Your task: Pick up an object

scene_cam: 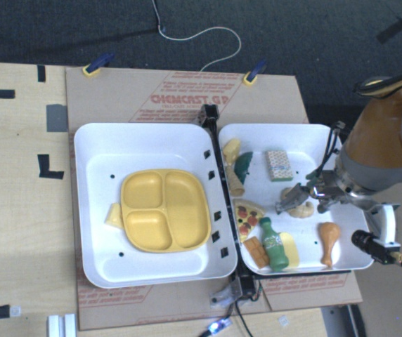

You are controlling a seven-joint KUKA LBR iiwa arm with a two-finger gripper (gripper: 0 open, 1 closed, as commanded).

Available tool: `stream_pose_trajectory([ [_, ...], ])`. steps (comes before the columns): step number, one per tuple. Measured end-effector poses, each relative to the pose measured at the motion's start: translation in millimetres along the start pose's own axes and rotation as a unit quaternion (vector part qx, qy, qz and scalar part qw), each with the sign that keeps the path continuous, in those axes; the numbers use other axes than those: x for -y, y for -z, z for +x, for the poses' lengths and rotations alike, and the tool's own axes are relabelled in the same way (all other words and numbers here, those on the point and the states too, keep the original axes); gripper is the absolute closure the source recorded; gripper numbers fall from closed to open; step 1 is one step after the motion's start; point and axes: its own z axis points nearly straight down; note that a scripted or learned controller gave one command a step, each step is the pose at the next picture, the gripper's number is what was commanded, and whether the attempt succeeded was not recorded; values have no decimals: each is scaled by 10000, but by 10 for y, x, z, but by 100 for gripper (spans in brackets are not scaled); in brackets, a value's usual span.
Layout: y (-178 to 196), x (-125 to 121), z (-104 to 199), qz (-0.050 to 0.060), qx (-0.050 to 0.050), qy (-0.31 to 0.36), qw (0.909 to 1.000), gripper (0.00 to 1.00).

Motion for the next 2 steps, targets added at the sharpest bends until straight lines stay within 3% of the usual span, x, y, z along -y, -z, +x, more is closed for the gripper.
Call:
stream_pose_trajectory([
  [1, 47, -26, 0, -53, 9, 12, 10000, 0],
  [2, -580, 31, 53, -21, 1, 14, 10000, 0],
])
